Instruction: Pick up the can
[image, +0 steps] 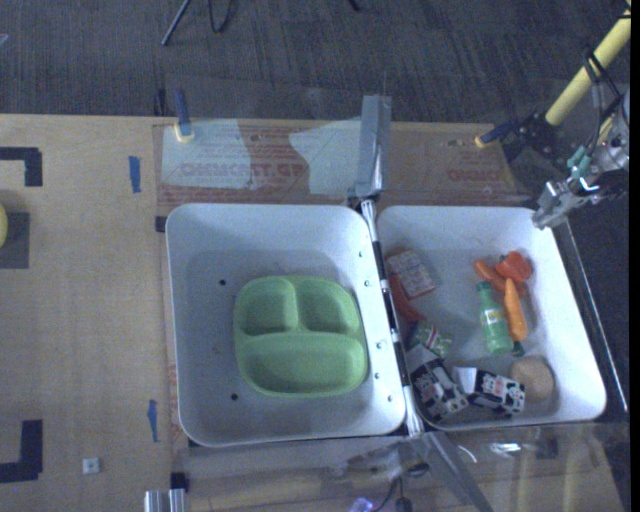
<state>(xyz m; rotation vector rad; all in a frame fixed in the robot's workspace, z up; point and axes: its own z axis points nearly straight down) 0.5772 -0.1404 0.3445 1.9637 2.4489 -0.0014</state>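
Left of the green bottle (492, 322), by the right bin's (450, 245) inner wall, lies what seems to be the can (412, 272), on its side. Up-right of the bottle hangs the gripper (558, 203); open or closed, I cannot tell. It should descend across the can's width.

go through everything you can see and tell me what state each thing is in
Green three-compartment plastic tray: flat in the left white bin, nothing in it.
Red-and-white can: on its side in the right white bin, ungrasped.
Green plastic bottle: lying down.
Orange carrot toy: lying beside the bottle.
Black-and-white cartons: tipped over.
Gripper: above the right bin's far corner, holding nothing.
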